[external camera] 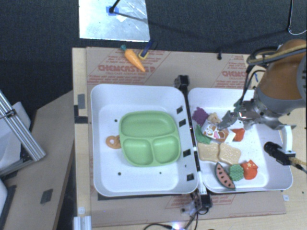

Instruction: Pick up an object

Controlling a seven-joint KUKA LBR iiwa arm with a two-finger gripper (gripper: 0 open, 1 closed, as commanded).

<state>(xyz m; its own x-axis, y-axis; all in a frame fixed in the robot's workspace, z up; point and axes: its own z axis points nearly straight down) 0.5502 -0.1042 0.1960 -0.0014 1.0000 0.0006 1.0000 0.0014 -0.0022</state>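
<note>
My gripper (229, 120) hangs low over the right bin (276, 176), its tips down among the toy foods beside a small white packet (214, 131); I cannot tell its state. Two bread slices (219, 152) lie nearer. A green tray (148, 138) sits in the left bin (103, 128).

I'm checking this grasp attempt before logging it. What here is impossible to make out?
- Camera view: whether the hand grips anything; it blurs into the toy food under it.
- Item below the hand: identity unclear, small and partly covered.
- Arm: cut off by the right edge.
- Orange ring: its right side is hidden by the green plate.
</note>
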